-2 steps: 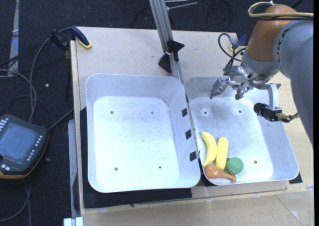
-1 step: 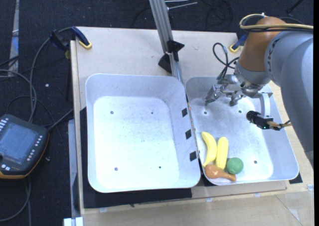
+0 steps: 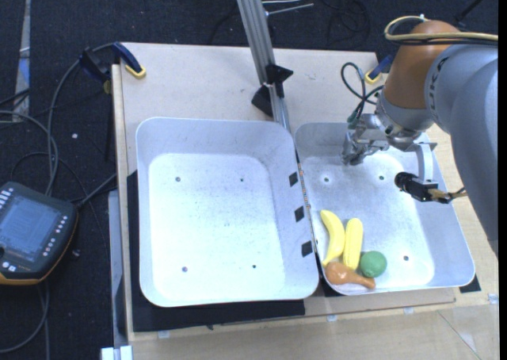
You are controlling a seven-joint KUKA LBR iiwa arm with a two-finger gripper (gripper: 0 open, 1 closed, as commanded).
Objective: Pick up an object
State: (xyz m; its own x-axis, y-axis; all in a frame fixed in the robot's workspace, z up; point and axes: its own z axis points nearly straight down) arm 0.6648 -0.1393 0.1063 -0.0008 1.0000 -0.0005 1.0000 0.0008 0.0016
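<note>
pincer (image 3: 354,155) low over right bin (image 3: 444,227) floor – nothing visibly between it

The arm (image 3: 467,81) is cut off by the right edge.

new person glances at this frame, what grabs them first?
The big grey arm with its orange band reaching in from the right, gripper over the far end of the right bin. Then the bright cluster in that bin's near-left corner: two bananas, a green ball, an orange-brown piece.

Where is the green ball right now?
The green ball sits in the right bin, near its front edge, just right of two yellow bananas.
</note>
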